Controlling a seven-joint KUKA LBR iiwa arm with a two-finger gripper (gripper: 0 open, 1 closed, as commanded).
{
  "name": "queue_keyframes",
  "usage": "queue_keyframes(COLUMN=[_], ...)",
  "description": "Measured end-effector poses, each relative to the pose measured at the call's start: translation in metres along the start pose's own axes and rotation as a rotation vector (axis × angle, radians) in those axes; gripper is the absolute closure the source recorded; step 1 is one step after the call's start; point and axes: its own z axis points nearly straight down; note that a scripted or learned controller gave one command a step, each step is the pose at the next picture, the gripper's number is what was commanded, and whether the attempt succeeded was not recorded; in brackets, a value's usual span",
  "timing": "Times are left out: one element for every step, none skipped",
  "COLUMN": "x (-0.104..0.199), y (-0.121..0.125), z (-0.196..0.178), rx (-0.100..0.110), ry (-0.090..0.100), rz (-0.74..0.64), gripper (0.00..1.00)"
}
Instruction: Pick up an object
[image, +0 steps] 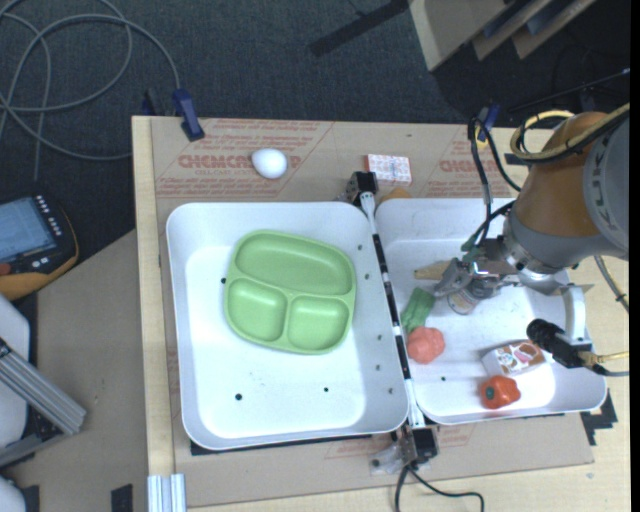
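White egg (268, 162) + checkered box (389, 167) behind bins (200, 400).

In the right bin (570, 400) lie the loose objects — a green pod (417, 306) at the left wall, a red-orange lump (427, 344) just below it, a printed packet (515, 357) and a red tomato-like piece (500, 392) near the front.

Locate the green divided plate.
In the camera view, the green divided plate lies in the left white bin, toward its upper middle, across the central divider from the green object and orange-red ball.
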Motion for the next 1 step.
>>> queue_keyframes(x=[0.0434], y=[-0.0033], z=[-0.0806], rx=[0.0], ry=[0.0], rz=[0.001], gripper=[1.0])
